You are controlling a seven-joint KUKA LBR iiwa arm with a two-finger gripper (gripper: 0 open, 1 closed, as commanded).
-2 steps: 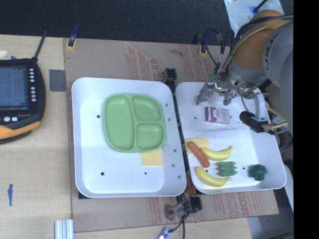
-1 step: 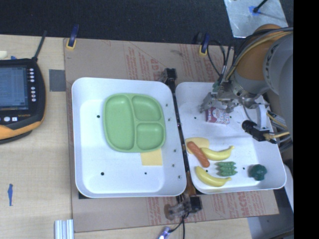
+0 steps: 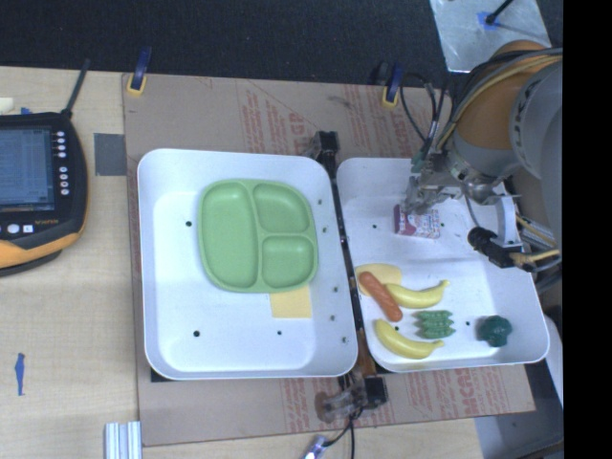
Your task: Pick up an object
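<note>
Hovering over right bin (image 3: pixel 535 352), tool (image 3: pixel 418 202) directly above small pink-white packet (image 3: pixel 421 223), touching; finger spread unclear.

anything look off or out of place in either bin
One thing: a yellow square in the left bin lies partly tucked under the green divided plate, only its lower part showing. In the right bin, the bananas, carrot and broccoli lie loose; nothing looks spilled or damaged.

Readable text: none you can make out | cardboard sheet (image 3: pixel 287 113): faint red print, illegible | small packet (image 3: pixel 419 222): label too blurred
</note>
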